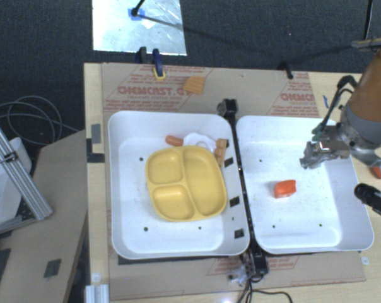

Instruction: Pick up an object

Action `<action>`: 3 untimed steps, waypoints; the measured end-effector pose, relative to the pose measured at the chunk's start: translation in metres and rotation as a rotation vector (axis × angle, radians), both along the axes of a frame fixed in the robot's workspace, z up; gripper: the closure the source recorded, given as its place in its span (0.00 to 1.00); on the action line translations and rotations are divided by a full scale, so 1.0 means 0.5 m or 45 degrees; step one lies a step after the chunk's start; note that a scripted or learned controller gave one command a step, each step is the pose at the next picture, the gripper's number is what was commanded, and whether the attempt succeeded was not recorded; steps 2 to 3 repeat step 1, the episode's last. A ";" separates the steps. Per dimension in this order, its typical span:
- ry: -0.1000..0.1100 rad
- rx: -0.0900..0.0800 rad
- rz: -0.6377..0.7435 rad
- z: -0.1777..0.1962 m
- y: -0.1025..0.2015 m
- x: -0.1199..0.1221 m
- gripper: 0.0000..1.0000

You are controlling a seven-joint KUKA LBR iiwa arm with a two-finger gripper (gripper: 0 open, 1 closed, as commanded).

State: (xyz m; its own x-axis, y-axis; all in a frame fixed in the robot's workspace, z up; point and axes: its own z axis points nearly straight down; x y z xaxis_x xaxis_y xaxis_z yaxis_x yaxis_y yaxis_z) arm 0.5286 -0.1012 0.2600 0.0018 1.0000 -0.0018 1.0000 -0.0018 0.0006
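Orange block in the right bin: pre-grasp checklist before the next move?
1. Target in view: ok. The orange block lies alone on the floor of the right bin.
2. Space around target: ok. Nothing touches it, and it sits apart from the bin walls.
3. Gripper over target: not ok. The gripper sits up and to the right of the block, apart from it.
4. Gripper free of load: ok. Nothing shows between its fingers.
5. Finger opening: cannot tell. Too small and blurred.
6. Left bin clutter out of the path: ok. The yellow tray and small pieces stay in that bin.
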 end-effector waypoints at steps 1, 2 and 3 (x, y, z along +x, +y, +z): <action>0.003 0.004 0.004 -0.042 0.049 -0.072 1.00; 0.003 0.004 0.004 -0.042 0.049 -0.072 1.00; 0.003 0.004 0.004 -0.042 0.049 -0.072 1.00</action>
